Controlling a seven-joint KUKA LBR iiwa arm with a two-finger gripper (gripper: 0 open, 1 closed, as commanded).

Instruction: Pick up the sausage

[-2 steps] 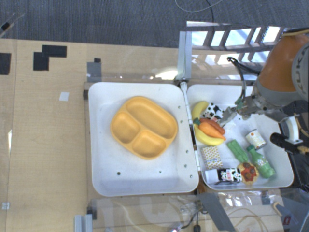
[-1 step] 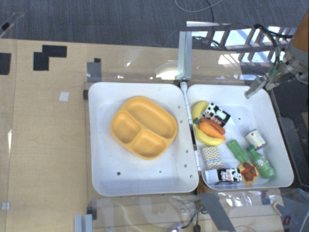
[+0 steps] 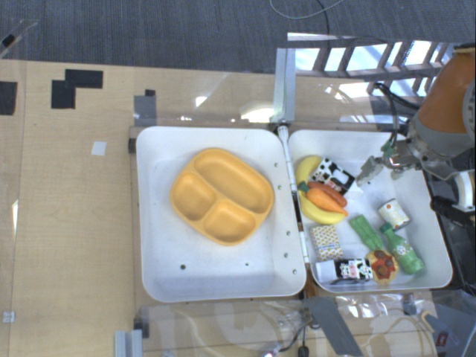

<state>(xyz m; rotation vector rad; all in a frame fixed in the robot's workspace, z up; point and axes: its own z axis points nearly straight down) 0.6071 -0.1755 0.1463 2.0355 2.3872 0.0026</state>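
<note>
A short pale cylinder with a brownish end (image 3: 394, 214), possibly the sausage, lies in the right bin (image 3: 439, 274) near its right side. My gripper (image 3: 370, 172) hangs over the upper middle of that bin, pointing down and left. It sits just right of a black-and-white cow-patterned item (image 3: 332, 175), up and to the left of the cylinder and apart from it. Nothing is visibly held in it.
The right bin also holds a banana (image 3: 312, 203), a carrot (image 3: 327, 197), a green stick (image 3: 366, 232), a green bottle (image 3: 402, 251), a cracker (image 3: 326, 239), a pizza slice (image 3: 381, 265) and a cow-patterned box (image 3: 352, 270). A yellow divided plate (image 3: 222, 195) sits in the left bin (image 3: 160, 274).
</note>
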